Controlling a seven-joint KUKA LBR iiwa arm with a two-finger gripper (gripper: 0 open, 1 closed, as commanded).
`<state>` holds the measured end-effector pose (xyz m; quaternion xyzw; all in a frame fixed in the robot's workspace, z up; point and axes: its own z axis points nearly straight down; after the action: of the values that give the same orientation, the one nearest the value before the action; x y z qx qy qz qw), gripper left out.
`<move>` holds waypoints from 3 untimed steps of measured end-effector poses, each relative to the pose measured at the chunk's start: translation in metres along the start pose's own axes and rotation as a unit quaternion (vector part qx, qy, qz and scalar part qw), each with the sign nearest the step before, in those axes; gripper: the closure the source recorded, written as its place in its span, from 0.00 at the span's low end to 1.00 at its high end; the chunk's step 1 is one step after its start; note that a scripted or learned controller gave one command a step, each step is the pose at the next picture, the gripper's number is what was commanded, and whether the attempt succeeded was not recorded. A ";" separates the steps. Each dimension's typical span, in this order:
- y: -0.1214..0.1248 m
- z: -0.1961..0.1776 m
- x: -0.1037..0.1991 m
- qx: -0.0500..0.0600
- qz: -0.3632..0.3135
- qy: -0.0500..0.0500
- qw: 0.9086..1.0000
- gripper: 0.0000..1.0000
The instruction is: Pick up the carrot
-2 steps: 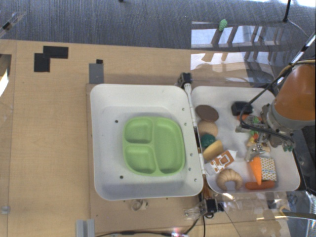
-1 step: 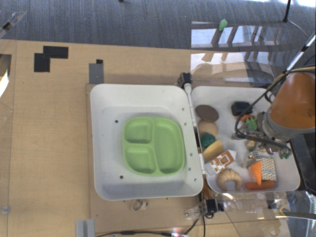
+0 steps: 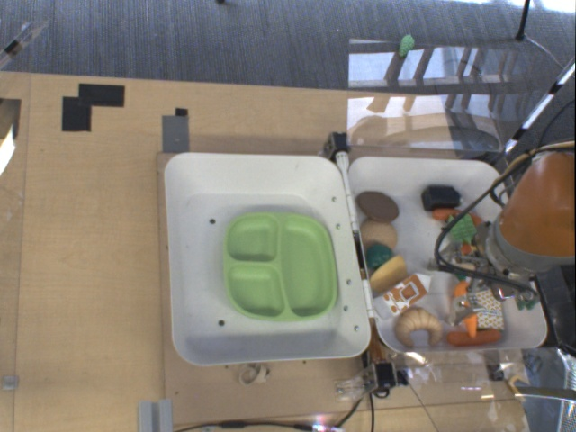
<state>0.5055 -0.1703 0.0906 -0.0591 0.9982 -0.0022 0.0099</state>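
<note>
Claw [image 3: 468,306] sits low in the right bin [image 3: 409,183], under the orange-banded wrist [image 3: 540,214], near the bin's front right corner. Can't tell its state: wrist and cables cover most of it.

Carrot [image 3: 474,337] lies flat on the bin floor just in front of the claw, along the front wall, orange, long axis roughly left-right. Not lifted, nothing visibly gripping it. Small orange bits right at the claw could be other toys, can't resolve them.

Neighbours, working outward: croissant [image 3: 418,326] just left of the carrot, patterned card [image 3: 407,292] behind that, yellow sponge [image 3: 388,273], teal item [image 3: 375,256], potato-like lump [image 3: 379,234], brown stone-like piece [image 3: 378,207], black block [image 3: 441,196], green leafy toy [image 3: 464,229].

Left bin [image 3: 193,241] holds a green divided plate [image 3: 281,266]. Both bins on the wooden worktop [image 3: 81,268].

Progress: looks like approach or descent is done, grasp unconfirmed, lift remaining. Crowded corner, so a mis-grab of a neighbour seems plausible.
</note>
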 end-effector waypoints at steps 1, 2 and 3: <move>0.000 -0.013 -0.004 0.002 -0.003 -0.004 1.000 1.00; 0.000 -0.012 -0.004 0.001 -0.004 -0.004 1.000 0.00; 0.001 -0.025 -0.009 0.003 -0.006 -0.010 1.000 1.00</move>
<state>0.5137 -0.1686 0.1156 -0.0650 0.9977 -0.0047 0.0197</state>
